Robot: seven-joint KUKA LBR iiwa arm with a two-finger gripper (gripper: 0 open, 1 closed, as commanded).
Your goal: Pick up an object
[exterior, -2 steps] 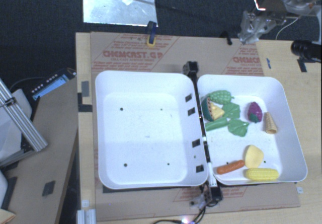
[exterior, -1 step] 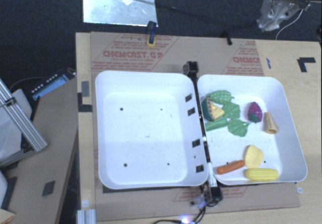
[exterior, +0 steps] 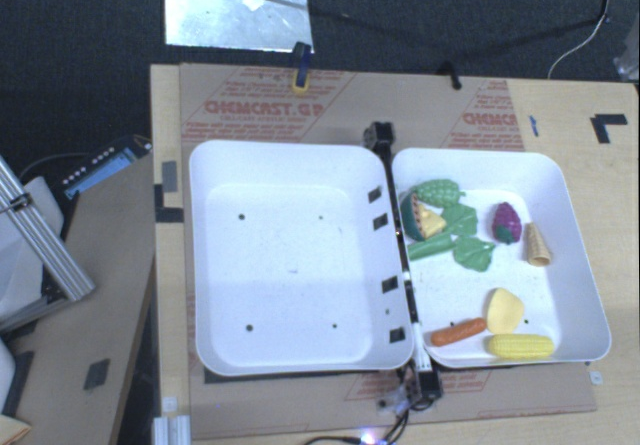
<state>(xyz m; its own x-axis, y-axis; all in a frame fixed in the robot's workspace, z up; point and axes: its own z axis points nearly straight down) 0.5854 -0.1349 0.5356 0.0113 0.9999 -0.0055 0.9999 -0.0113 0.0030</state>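
Observation:
The right bin holds several toy foods. A cluster of green pieces lies near its left wall, with a yellow wedge on top of it. A purple piece and a tan cone lie to the right of the cluster. Near the front sit a pale yellow piece, a yellow corn cob and an orange carrot.
The left bin stands beside the right one, joined by a black-clipped divider. Both rest on a cardboard sheet. A yellow clamp sits at the back edge. A cable crosses the dark floor behind.

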